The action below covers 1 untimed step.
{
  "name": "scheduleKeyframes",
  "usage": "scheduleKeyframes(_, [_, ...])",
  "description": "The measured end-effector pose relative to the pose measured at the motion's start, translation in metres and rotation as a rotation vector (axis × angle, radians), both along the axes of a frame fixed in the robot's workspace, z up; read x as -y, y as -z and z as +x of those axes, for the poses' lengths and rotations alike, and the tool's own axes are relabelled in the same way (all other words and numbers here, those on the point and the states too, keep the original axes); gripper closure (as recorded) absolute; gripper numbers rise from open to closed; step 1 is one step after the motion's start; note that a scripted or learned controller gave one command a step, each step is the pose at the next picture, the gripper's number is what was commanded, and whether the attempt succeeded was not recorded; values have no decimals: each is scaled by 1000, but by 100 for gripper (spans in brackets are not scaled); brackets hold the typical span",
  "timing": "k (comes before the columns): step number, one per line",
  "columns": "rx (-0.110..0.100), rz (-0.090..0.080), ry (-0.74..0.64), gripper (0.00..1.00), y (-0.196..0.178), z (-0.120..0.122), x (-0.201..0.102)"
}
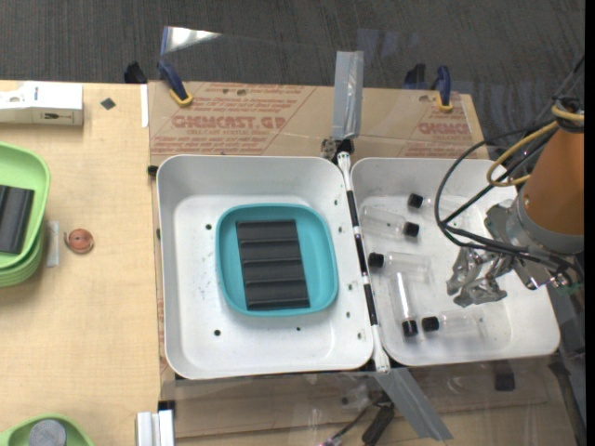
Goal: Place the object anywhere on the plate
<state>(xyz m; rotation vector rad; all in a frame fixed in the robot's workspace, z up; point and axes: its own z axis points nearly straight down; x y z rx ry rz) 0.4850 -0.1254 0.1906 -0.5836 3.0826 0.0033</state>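
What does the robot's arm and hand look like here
The arm shows a broad orange band over a grey wrist section. Black and yellow cables loop along its left side. The hand is bare grey metal, a cluttered linkage of small parts with thin fingers.

One fixed camera above my bench, looking down at a slant.

I see the whole left bin [177,258] with its teal plate [228,277] near mid-frame and the right bin [521,342] beside it, the cardboard [279,119] at the far side, dark floor along the top edge, and the arm [558,179] entering from the right. Both bins fit whole, so the camera sits well back.
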Motion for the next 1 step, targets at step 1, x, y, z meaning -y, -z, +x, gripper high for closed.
scheduleKeyframes(1, [1, -2, -241, 100, -11, 1, -13])
